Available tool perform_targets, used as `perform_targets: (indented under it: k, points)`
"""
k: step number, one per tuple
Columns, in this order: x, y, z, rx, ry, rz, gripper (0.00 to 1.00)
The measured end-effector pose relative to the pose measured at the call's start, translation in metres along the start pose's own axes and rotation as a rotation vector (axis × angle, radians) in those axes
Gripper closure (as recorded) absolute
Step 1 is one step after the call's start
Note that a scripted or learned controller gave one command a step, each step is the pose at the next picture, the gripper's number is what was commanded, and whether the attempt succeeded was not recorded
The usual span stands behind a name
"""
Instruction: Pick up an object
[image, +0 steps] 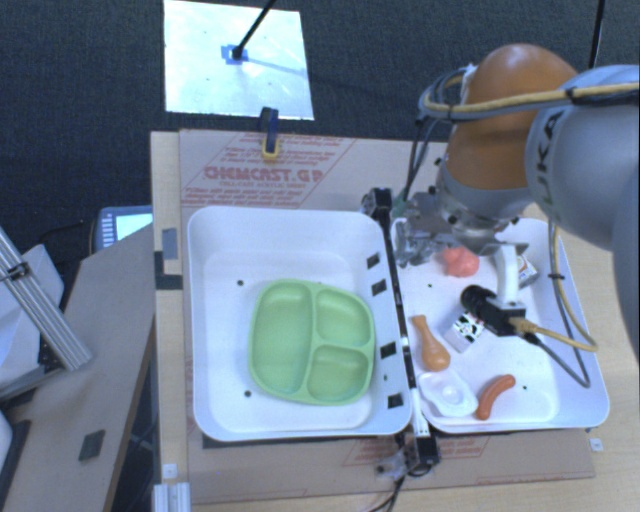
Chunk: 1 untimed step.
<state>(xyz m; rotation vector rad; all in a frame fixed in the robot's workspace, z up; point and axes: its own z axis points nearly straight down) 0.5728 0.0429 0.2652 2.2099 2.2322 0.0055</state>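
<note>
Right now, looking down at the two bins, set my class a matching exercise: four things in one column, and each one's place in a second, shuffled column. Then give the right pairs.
Column one:
1. green divided plate
2. sausage
3. pink lump
4. fried egg

Column two:
A. right bin, far end, just below the gripper
B. left bin, lying flat near its middle
C. right bin, near edge, towards the outer side
D. right bin, near corner beside the divider between the bins

Pairs: 1-B, 2-C, 3-A, 4-D
</note>
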Motion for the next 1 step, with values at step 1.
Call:
perform_targets:
  k: [1]
  points:
    - [0.0519, 0.0154, -0.0001, 0.000, 0.000, 0.001, 1.00]
